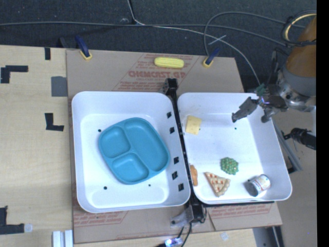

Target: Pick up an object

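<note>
The gripper (253,111) hangs over the upper right part of the right bin (267,138), its two dark fingers spread apart, one pointing down-left over the white floor, the other near the bin's right rim. Nothing sits between them. Nearest to it is the pale yellow cheese-like block (193,125), off to the gripper's left near the divider between the bins. The rest of the pieces lie well below it along the bin's lower edge: a green broccoli-like clump (229,165), a pizza slice (217,183) just beside it, a small silver can (257,184) tipped on its side in the lower right corner, and an orange piece (194,174) pressed against the left wall, too narrow to identify. The left bin (82,138) carries a blue divided plate (133,149) with three compartments. Behind the bins, a yellow banana-like toy (168,63) rests on the cardboard sheet (103,71). The arm's upper section is cut off at the right edge.
</note>
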Controlling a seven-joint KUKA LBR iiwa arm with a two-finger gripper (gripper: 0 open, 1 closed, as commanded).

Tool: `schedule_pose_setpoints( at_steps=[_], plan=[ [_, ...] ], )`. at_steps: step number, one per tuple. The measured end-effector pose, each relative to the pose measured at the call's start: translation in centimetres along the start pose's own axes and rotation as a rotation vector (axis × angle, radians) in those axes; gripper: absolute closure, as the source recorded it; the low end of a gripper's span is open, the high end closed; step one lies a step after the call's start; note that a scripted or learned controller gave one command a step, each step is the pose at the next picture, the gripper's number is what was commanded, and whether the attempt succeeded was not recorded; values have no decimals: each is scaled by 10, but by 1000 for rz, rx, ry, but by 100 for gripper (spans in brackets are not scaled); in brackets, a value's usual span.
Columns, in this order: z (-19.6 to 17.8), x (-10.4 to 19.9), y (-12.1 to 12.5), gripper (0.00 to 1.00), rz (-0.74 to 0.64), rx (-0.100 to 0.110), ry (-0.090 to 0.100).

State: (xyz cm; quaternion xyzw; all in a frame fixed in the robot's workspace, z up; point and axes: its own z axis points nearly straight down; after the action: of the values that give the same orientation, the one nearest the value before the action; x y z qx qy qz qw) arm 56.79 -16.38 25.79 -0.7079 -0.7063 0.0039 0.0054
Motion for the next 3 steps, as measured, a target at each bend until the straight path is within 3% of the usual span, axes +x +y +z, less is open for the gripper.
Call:
schedule_pose_setpoints(
  at_steps=[1, 3],
  plan=[
    [-7, 1, 2, 0, -4, -12, -2],
    [116, -1, 10, 0, -3, -8, -3]
  ],
)
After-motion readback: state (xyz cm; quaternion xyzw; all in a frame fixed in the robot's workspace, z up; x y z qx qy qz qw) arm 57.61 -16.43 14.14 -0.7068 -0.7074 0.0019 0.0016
